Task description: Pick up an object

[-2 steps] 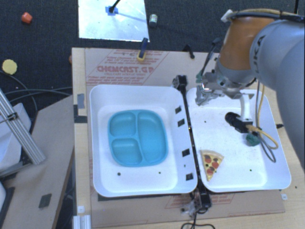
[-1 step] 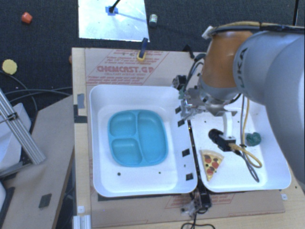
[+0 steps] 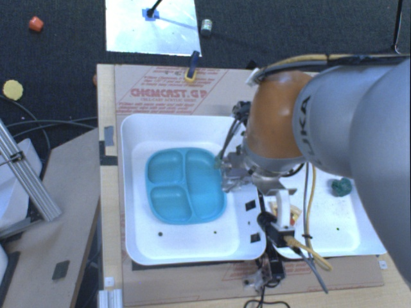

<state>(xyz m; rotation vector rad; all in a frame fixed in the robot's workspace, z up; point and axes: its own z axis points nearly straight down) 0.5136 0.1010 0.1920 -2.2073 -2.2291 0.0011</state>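
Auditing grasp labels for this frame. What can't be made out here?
Gripper: camera view, the arm covers its tip; contact with the blue tray unclear.
Right bin: arm covers most of its floor; contents there unknown.
Green object in the right bin: small, partly behind the arm; type unclear.
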